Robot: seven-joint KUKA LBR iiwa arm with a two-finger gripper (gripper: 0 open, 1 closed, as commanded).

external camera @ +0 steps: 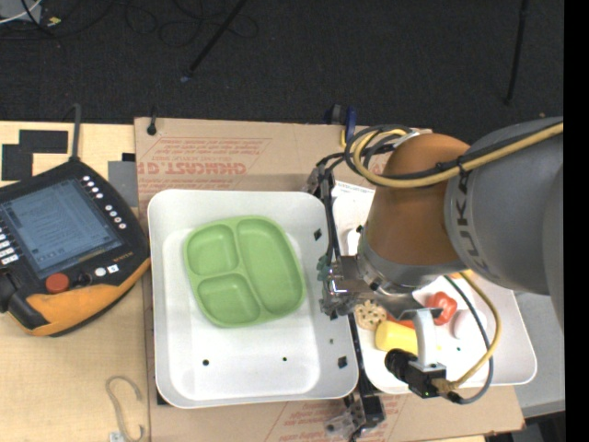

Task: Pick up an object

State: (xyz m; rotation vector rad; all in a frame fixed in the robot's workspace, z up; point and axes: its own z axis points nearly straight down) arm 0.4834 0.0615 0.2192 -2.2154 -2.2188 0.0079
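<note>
Arm [433, 219] lowered over right bin [515, 357], for picking.
Yellow object [394, 335] lies beside arm wrist; pincer state cannot be told.

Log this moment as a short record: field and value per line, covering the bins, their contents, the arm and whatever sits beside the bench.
left bin: holds a green divided plate, lying flat
right bin: holds a yellow object, a red object and a tan perforated piece
arm: reaches in from the right, over the right bin
gripper: hidden under the wrist, finger state unreadable
beside bench: teach pendant at left
</note>
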